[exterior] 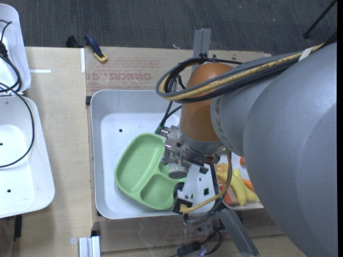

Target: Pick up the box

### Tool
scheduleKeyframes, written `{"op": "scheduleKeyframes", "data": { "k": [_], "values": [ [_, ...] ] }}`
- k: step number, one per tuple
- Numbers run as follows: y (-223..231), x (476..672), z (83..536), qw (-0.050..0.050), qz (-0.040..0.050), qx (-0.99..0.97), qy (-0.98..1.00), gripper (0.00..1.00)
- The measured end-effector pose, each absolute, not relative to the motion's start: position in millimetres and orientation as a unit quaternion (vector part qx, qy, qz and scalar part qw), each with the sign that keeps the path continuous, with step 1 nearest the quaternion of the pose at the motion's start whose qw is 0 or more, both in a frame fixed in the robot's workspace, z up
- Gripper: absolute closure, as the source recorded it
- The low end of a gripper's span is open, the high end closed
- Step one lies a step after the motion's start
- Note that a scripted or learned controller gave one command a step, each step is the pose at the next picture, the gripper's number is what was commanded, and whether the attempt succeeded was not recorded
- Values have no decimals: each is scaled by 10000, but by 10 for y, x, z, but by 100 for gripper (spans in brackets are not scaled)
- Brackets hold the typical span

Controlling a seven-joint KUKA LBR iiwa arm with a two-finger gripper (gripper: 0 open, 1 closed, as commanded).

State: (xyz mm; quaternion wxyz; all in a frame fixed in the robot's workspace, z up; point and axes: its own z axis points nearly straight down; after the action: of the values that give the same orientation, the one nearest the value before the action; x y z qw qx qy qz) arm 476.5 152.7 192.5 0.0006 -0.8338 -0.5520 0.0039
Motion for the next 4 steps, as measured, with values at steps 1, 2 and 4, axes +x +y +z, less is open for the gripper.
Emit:
{"op": "scheduleKeyframes", "data": {
  "k": [1, 2, 4],
  "values": [
    [1890, 4802, 1175, 4, -44, -9123, -4096, 100],
    [1426, 4876, 1155, 89, -255, -8462, -5321, 100],
    [1971, 5240, 1061, -5, -48, -7378, -6750, 100]
  ]
}}
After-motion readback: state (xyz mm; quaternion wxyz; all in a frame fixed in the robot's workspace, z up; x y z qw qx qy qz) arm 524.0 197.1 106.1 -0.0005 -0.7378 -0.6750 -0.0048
